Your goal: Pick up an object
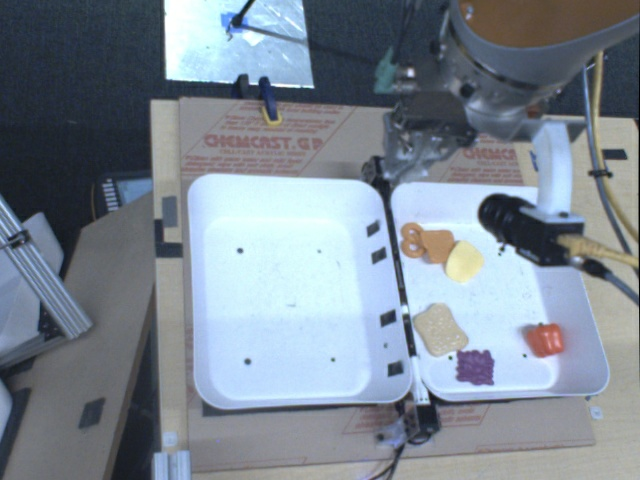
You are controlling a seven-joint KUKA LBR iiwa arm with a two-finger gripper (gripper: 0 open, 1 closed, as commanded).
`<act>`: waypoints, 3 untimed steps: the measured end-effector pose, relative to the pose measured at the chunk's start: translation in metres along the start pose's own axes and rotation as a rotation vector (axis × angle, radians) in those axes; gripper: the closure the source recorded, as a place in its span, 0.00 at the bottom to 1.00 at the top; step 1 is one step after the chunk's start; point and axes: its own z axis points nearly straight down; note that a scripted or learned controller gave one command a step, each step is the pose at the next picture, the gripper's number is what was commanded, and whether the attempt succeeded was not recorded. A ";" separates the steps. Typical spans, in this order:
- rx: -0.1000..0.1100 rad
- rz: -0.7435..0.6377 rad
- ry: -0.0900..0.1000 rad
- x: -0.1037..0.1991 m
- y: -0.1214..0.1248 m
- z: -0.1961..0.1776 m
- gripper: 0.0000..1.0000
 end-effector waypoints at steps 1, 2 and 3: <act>-0.002 0.000 0.001 -0.001 0.001 -0.011 1.00; -0.005 -0.004 0.003 -0.001 0.001 -0.022 1.00; 0.004 -0.002 -0.002 0.076 0.001 0.057 1.00</act>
